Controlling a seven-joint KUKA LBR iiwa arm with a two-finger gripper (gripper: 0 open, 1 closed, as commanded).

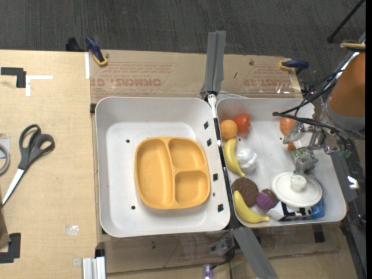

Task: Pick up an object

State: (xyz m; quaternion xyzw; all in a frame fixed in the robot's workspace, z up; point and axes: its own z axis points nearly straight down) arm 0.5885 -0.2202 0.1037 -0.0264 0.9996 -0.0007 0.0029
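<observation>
The right bin (pixel 264 112) holds several toy foods. Along its left side lie an orange ball (pixel 228 128), a red tomato (pixel 242 121), a banana (pixel 232 157) and a white lump (pixel 247 160). Toward the front sit a brown round piece (pixel 245 188), a purple piece (pixel 267 199) and a second banana (pixel 247 210). A white round lid (pixel 297 189) rests over a blue item (pixel 314 211) at the front right. My gripper (pixel 304 159) hangs low over the bin's right side, just behind the white lid. A small orange and green piece (pixel 299 151) lies right beside it, and an orange piece (pixel 287 124) lies farther back.
The left bin (pixel 110 156) holds a yellow divided plate (pixel 172 171). Scissors (pixel 28 153) lie on the wooden bench at the far left. Cardboard (pixel 151 74) with blue clamps sits behind the bins. The arm's orange band (pixel 350 92) and cables hang over the right bin's far right corner.
</observation>
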